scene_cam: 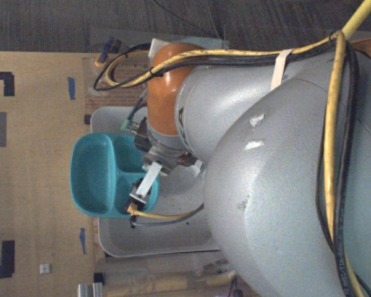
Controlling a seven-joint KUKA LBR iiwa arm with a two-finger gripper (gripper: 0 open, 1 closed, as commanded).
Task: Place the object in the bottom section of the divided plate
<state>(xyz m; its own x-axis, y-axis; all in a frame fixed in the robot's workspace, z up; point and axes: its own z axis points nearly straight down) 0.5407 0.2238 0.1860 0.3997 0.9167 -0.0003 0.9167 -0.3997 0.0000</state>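
The tool [156,158] hangs over the near compartments of the teal divided plate [94,172]. Whether the tool is apart or together cannot be determined. The plate extends left of the tool, overlapping the left rim of the white bin [154,240] on the surface [37,166].

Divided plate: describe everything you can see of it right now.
The divided plate is teal and looks like smooth moulded plastic, with a rounded outline and a raised rim. Ridges split it into one large section on the view's left and smaller ones toward the right. It lies level at the left end of a white bin, its left side jutting past the bin's rim over the wooden bench. The gripper is above its right sections and hides part of them; contact cannot be judged.
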